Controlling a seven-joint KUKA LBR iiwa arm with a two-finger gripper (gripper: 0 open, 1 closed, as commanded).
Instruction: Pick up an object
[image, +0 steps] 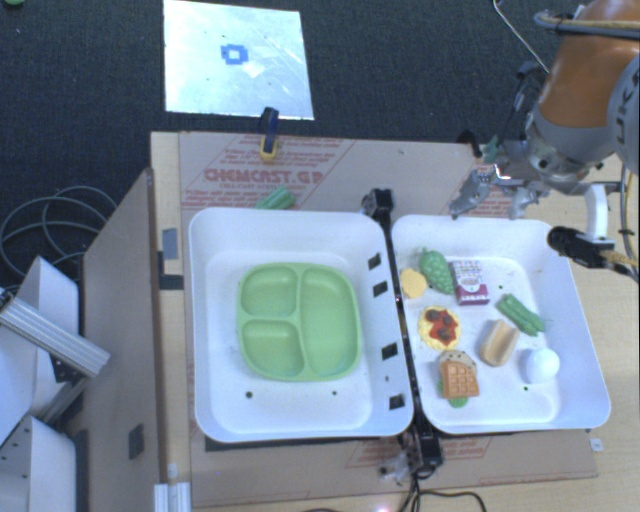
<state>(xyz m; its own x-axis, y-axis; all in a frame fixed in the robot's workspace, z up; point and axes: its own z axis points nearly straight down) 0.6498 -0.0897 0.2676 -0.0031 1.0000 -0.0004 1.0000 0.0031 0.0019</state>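
Eight toy foods crowd your right bin (570, 300): red carton (470, 281), hot dog (498, 343), waffle (458, 380), pizza (440, 327), egg (541, 365). Packed close, neighbours may get nudged or pinched together. The gripper (496, 192) hangs over the far rim, fingers parted, holding nothing.

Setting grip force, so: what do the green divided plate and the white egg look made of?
Green divided plate: probably moulded plastic, smooth with a soft sheen along its ridges. White egg: looks like hard plastic toy food, uniformly white and glossy, though the view leaves that open.
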